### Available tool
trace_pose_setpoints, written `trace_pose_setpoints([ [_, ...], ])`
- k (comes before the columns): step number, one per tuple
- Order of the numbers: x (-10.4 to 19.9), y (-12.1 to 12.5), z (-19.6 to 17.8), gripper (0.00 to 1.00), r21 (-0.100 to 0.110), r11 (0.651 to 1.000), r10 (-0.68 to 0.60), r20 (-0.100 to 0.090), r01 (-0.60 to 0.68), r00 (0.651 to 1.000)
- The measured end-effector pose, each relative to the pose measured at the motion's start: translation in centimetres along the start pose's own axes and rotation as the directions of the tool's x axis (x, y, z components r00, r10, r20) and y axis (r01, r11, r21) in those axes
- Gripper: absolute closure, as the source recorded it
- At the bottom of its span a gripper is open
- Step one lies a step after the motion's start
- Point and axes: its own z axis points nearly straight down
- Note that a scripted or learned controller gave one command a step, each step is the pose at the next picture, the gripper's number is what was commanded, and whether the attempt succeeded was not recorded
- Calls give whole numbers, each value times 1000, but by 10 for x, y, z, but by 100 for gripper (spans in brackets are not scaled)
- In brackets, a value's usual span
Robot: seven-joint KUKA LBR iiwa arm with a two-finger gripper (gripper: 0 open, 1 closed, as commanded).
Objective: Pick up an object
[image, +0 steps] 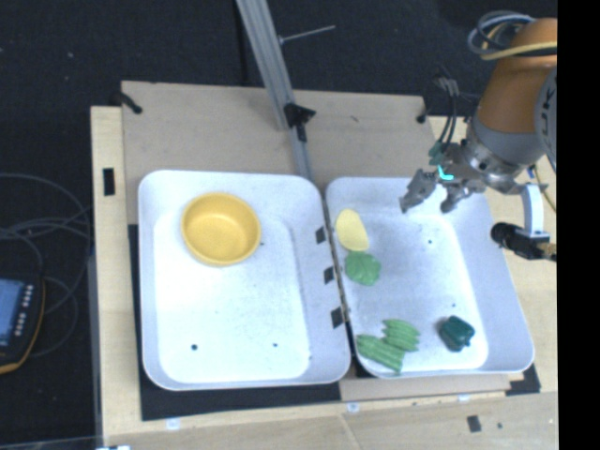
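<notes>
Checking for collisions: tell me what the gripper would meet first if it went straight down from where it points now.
Probably bare floor of the right bin. The open gripper hangs over its upper part, apart from the yellow piece; depth is unclear.

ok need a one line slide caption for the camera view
Open pincer above the right bin of green and yellow pieces; yellow bowl in the left bin.

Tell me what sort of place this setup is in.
Most likely a robotics lab bench for grasping trials. Two white bins sit side by side on a plywood bench, holding a yellow bowl and small toy-like objects, while an industrial arm's gripper hangs over the right bin.
</notes>
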Motion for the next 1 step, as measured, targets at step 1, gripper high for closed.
trace_pose_setpoints([
  [1,0,0,0,0,0,1000,0,0,0,1000],
])
